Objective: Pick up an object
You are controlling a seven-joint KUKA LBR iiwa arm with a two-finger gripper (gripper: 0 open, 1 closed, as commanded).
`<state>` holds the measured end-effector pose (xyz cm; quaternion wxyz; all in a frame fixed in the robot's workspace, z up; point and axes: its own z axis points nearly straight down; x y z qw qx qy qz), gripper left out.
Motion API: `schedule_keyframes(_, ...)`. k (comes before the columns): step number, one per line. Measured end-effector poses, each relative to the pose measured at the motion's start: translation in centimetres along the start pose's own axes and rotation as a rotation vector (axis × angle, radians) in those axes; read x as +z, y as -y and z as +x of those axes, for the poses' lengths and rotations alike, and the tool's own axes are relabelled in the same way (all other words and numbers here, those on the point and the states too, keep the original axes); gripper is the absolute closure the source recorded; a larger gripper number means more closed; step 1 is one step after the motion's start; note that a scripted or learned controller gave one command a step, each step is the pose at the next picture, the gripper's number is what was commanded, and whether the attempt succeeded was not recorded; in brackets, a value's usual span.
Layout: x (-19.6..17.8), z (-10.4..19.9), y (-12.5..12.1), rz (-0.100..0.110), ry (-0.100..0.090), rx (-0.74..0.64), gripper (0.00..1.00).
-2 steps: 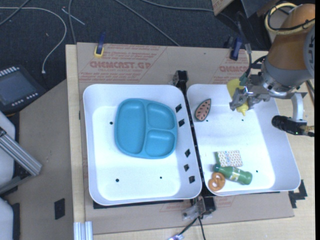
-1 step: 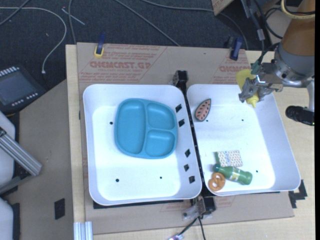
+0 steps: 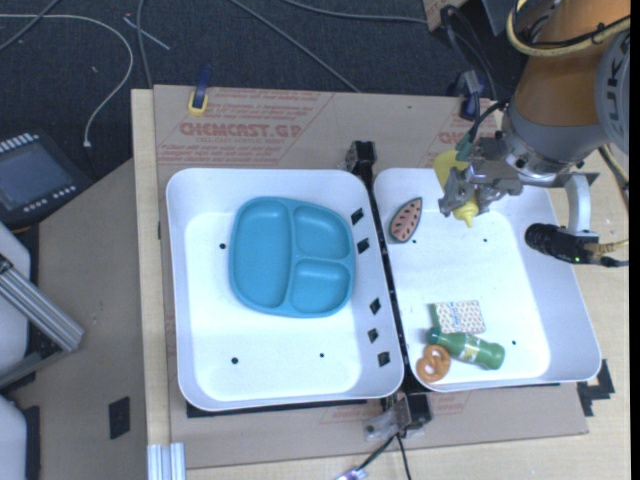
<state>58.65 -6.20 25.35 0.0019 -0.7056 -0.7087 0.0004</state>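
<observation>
Bench and bins first: we see two shallow white bins side by side, the left bin (image 3: 190, 298) and the right bin (image 3: 545, 318), resting on a cardboard sheet (image 3: 260, 118) printed with red lettering.

In the left bin lies a blue divided plate (image 3: 292, 256), three compartments, set toward the upper middle of the bin.

In the right bin we count several things. A watermelon slice (image 3: 405, 219) lies near the upper left corner, just beside the divider between the bins. Toward the lower left sit three items close together: a small patterned packet (image 3: 459, 316), a green bottle (image 3: 470, 348) lying on its side just below the packet and touching it, and a brown pretzel-like ring (image 3: 434, 364) at the bottle's left end.

The arm comes in from the right, its orange band high in the upper right corner. The gripper (image 3: 466, 206) hangs over the upper part of the right bin, and we see a yellow object (image 3: 463, 208) between its fingers, so the jaws are clamped on it. The object is partly hidden by the fingers; we cannot tell what it is
</observation>
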Motion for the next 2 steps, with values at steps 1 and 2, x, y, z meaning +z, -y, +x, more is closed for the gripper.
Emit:
schedule_keyframes(1, -0.2, 5.5, 1.3, 0.000, 0.000, -0.001, 1.00)
schedule_keyframes(2, -0.2, 10.9, 1.1, -0.003, -0.001, -0.002, 1.00)
